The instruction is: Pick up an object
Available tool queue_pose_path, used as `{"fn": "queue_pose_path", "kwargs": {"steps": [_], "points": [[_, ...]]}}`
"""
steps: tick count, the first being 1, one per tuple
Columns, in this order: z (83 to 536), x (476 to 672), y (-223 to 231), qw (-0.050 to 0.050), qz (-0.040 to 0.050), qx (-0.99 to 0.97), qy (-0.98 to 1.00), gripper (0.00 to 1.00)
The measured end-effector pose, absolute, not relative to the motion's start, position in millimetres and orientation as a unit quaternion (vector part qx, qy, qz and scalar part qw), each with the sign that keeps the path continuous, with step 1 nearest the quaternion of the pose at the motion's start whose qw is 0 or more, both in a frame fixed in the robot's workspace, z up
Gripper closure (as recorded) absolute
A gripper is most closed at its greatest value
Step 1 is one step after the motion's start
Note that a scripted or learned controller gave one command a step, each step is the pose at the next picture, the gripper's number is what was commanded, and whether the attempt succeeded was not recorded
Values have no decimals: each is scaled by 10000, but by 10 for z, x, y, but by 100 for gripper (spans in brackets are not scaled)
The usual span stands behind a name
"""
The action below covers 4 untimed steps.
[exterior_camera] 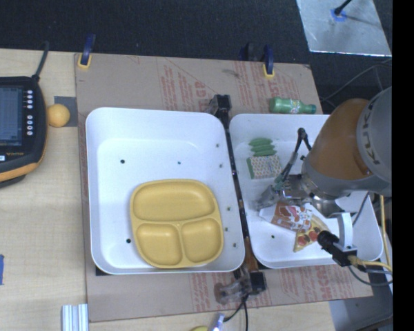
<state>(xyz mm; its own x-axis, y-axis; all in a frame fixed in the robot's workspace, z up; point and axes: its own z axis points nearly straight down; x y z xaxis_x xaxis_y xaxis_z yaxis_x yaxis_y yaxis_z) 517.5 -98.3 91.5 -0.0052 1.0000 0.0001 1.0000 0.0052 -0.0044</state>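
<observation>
Gripper [279,193] is low in the right bin [262,257], near its middle; can't tell if it grips anything. Nearest pick: pizza slice [298,223], just beside it toward the bin's front edge, long axis diagonal, tip toward the front-right corner. Green item [261,145] and patterned card [263,165] lie toward the back edge.

The arm's grey and orange body [345,150] covered the right part of the right bin [262,254] and ran off the frame's right side. The gripper [279,193] sat low among the items there, its fingers too small and cluttered to make out. The red-and-white packet [297,223] lay partly beneath the wrist. The pendant [10,129] at the left was cut by the edge.
</observation>
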Motion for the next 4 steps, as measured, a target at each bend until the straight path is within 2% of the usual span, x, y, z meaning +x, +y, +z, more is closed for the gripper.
{"fn": "queue_pose_path", "kwargs": {"steps": [1, 2, 3, 4], "points": [[912, 5055, -927, 21, 17, -7055, -7087, 0], [912, 4757, -996, 15, 12, -7050, -7092, 0], [917, 4759, -1330, 3, 6, -7060, -7082, 0], [1680, 5747, -1813, -4, 2, -7057, -7085, 0]]}}
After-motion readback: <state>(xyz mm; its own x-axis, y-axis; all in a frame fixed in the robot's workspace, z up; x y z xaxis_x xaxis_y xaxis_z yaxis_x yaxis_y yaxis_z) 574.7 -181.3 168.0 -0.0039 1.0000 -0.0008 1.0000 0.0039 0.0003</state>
